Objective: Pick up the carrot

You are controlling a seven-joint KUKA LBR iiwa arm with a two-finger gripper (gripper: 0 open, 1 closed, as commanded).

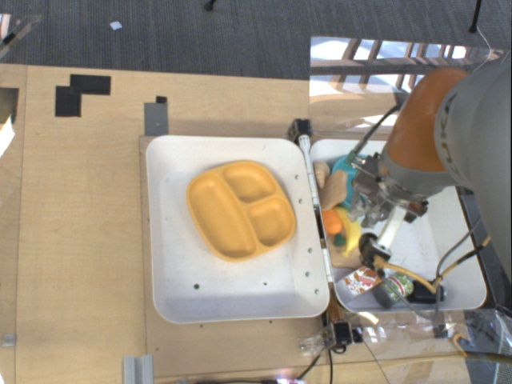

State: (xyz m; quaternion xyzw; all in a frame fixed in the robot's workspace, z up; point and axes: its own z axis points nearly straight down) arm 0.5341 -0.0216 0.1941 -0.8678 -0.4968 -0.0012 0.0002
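Orange and small, the carrot point(330, 222) lies in the right bin point(448, 270), tight against the wall it shares with the left bin point(172, 238), with a yellow-green item point(350, 229) touching it on the far side and a tan piece point(334, 187) just above. It looks like a play-food piece, so I judge it light, stiff and smooth, likely to slip or roll if pinched off-centre. The best hold is probably across its thicker middle, with the jaws closing along the wall rather than toward it, since the bin wall and the neighbours leave little room on either side. The arm point(436, 134) hangs over this cluttered end of the bin, its wrist near the carrot. Whether the jaws stand wide or narrow cannot be told from this angle, and nothing is seen held. The same bin also holds a teal item point(346, 166) at the back, and a red-and-white packet point(362, 279) and a dark can point(390, 289) at the front. The left bin carries only a yellow divided plate point(240, 209), well apart from the carrot, and both bins rest on the pale wooden tabletop point(72, 238).
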